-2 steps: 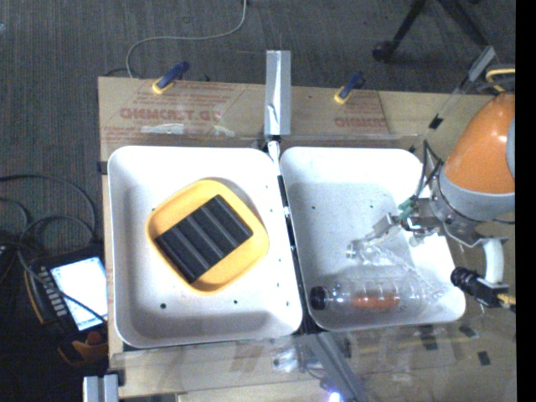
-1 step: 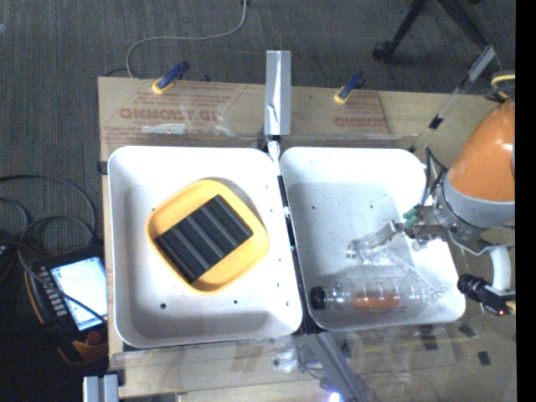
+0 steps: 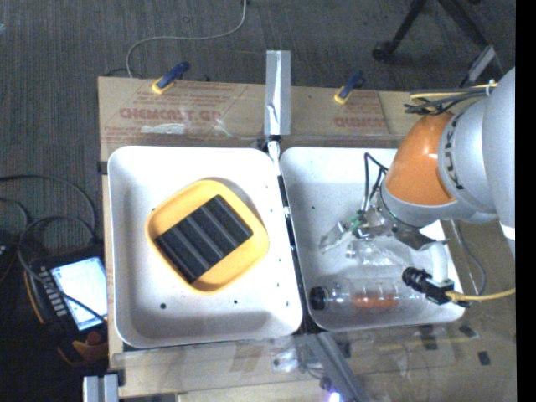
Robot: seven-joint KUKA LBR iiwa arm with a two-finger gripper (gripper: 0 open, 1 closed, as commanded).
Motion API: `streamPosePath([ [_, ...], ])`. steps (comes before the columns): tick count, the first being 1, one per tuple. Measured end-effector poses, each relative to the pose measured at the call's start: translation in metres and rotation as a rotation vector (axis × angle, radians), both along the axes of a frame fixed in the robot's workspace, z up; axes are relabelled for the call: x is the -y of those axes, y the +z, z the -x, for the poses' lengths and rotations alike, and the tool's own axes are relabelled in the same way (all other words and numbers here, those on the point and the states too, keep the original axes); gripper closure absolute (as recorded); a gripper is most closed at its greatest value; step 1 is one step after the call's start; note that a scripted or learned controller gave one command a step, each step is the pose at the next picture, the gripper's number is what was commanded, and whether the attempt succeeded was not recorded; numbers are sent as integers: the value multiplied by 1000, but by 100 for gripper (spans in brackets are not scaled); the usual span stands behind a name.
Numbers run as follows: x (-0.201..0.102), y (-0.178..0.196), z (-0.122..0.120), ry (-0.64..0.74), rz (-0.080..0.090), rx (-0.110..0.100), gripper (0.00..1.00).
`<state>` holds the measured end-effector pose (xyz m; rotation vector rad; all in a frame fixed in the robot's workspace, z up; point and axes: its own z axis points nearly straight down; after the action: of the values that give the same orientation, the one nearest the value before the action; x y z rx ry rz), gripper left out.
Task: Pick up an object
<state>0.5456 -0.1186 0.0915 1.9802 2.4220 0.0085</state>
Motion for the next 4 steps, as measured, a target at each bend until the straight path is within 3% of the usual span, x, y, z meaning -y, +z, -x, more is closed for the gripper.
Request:
streamPosePath([
  [1,-2,10,-1,0,-4,3,100],
  [2,-2,10,-1,0,-4,2,0],
  [3,-2,19,-1,0,-5,2,100],
  [4,-2,19,-1,0,-5,1,0],
])
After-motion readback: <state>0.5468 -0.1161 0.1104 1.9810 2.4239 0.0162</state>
